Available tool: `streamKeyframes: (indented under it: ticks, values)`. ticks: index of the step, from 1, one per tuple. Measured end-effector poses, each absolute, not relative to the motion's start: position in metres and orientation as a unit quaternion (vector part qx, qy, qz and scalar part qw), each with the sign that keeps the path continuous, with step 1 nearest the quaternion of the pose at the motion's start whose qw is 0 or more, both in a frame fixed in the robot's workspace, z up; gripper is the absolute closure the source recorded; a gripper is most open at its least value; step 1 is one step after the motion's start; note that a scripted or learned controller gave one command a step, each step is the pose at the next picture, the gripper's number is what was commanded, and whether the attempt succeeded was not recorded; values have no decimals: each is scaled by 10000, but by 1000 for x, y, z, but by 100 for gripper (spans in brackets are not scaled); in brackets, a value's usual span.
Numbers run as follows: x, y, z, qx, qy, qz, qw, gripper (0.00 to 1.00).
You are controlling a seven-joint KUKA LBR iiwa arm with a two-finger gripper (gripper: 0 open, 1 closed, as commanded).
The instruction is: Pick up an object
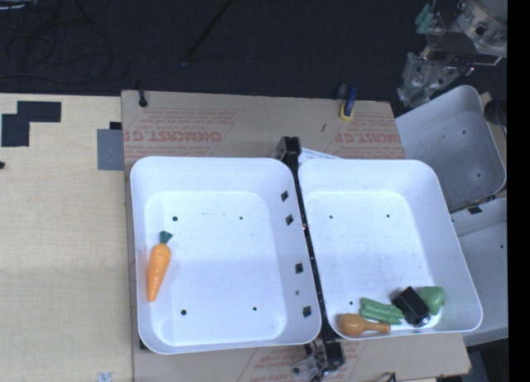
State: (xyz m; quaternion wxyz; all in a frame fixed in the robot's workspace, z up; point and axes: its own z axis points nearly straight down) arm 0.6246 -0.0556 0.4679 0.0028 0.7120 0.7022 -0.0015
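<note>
Camera view. The gripper [431,74] hangs at the 1 o'clock corner of the frame, above the dark floor and well apart from both bins. This reads as a parked or staging height: nothing is carried, and no object lies under it. Whether it stands wide or narrow cannot be told; the mechanism is a blurred cluster of metal and cable at this angle.

The left bin [211,171] holds one candidate, a toy carrot [157,266], lying lengthwise against the wall at 9 o'clock, green top toward 12 o'clock. Its place beside the wall leaves little room on that side for a grasp.

The right bin [373,175] holds a cluster at its 5 o'clock corner: an orange pear-shaped piece [362,325], a green pod-like piece [381,311], a black block [411,304] and a rounded green piece [432,296]. They touch or overlap, pressed into the corner where the floor curves up, so separating one looks harder than taking the carrot.

Hard to make out: the arm's upper part is cut off by the frame edge at 1 o'clock; the black block hides part of the rounded green piece; the exact identity of the corner items is uncertain. The desk [58,231] shows at 9 o'clock.
</note>
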Motion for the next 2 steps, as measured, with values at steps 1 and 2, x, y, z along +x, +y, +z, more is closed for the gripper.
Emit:
streamKeyframes:
  ticks: [1, 2]
  values:
    - [625, 10, 540, 7050, 7092, 20, 14, 100]
    - [614, 14, 183, 7074, 7068, -75, -71, 100]
